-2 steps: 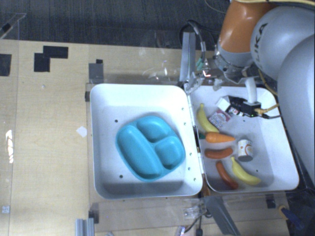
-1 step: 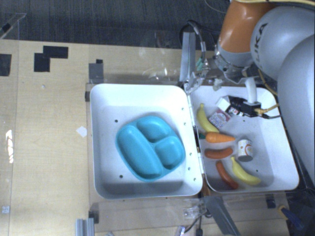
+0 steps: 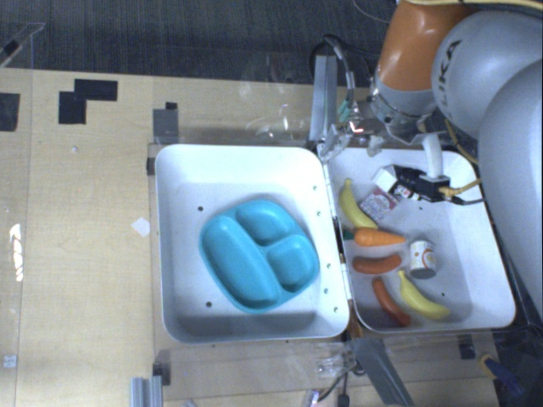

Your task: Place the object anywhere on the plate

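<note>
A blue plate with three compartments lies in the left white bin and has nothing on it. The right bin holds a yellow banana, an orange carrot, a reddish sausage, a second sausage, another banana, a small white can and a white and red packet. My gripper hangs over the far edge of the right bin, above and behind the packet. Nothing shows in its grasp.
The two bins meet at a raised wall between plate and food. A grey metal post stands just behind the bins, close to the gripper. The arm's bulk covers the right bin's far right corner.
</note>
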You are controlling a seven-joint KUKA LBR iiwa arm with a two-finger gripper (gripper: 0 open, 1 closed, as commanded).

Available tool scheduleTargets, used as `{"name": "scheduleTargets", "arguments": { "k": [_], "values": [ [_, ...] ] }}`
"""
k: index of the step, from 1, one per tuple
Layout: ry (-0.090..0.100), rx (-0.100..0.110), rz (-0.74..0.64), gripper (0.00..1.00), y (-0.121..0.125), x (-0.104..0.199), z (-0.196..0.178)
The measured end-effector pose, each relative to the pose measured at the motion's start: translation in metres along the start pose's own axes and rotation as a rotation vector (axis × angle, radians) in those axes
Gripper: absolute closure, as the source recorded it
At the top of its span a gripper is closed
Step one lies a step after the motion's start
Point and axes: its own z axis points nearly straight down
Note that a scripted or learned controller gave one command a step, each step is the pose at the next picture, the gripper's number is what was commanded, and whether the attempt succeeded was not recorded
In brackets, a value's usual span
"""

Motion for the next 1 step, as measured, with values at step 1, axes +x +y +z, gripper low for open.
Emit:
{"name": "scheduleTargets", "arguments": {
  "k": [1],
  "values": [
    [0.0,0.002,-0.022,0.0,-0.0032,-0.0175,0.0209]
  ]
}}
